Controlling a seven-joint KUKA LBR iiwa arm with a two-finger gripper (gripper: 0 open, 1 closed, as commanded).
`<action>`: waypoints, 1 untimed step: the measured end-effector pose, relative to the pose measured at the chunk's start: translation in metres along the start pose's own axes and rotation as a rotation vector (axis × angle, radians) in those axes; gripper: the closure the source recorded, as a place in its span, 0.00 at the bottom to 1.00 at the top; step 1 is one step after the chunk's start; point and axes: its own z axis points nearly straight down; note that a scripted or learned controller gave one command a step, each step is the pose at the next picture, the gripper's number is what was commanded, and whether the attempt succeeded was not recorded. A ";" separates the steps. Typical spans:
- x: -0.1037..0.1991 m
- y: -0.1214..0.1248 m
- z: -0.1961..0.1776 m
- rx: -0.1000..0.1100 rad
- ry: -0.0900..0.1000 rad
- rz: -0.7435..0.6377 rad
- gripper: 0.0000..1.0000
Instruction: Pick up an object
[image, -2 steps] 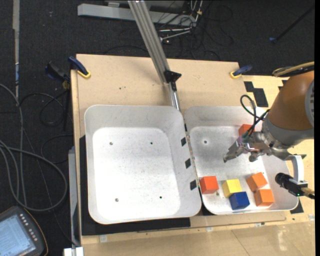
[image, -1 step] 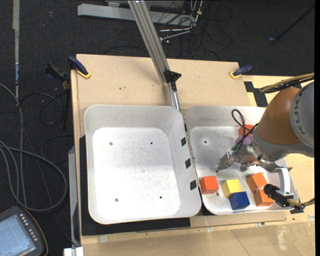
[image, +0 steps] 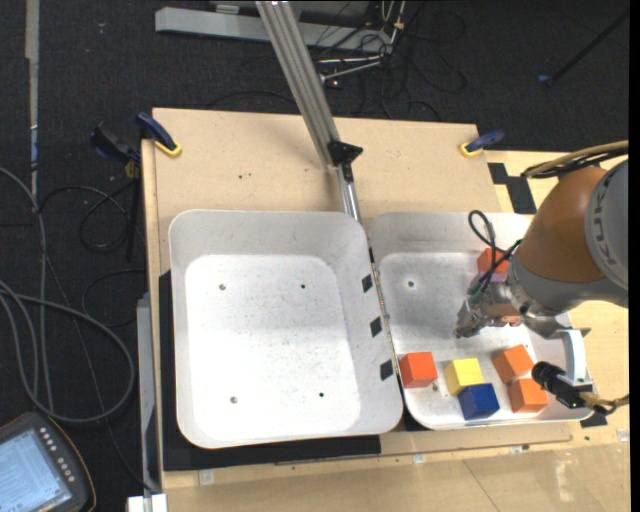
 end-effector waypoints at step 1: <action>-0.002 0.003 -0.064 -0.006 -0.002 -0.004 1.00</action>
